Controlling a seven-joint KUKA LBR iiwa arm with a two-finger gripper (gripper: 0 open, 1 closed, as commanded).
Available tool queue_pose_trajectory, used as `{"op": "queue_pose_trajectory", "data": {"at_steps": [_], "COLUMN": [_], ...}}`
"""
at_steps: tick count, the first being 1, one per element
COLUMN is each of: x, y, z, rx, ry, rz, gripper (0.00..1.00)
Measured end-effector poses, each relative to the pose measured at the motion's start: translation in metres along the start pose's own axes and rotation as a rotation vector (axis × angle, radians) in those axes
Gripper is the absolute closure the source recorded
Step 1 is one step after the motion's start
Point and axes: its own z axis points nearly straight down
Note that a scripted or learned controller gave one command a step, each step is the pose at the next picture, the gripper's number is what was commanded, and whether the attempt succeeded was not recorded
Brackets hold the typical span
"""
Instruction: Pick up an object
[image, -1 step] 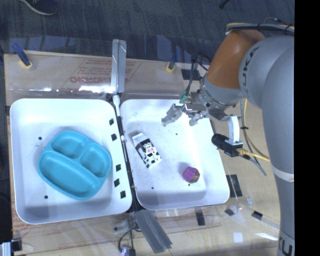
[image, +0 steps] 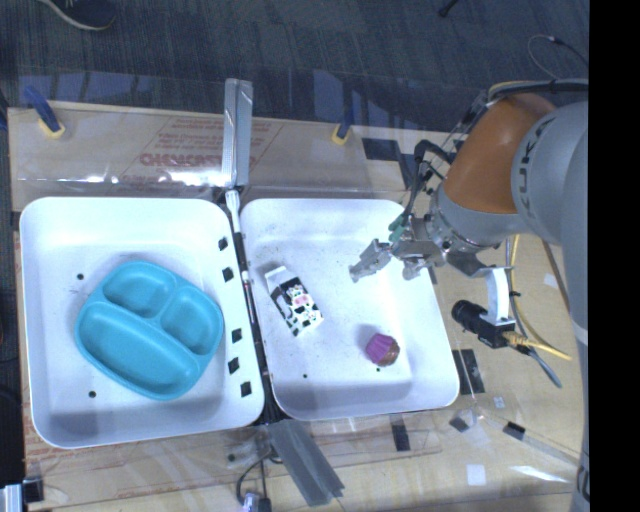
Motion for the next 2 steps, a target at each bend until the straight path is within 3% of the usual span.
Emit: {"op": "queue_pose_trajectory", "data": {"at_steps": [1, 2], "x": [-0.035, -0.034], "y": [-0.049, -0.082], "z": [0.113, 0.118], "rx": [-0.001, -0.001], "ry": [0.001, 0.002], "rz": [0.0, -0.003], "gripper": [0.0, 0.0]}}
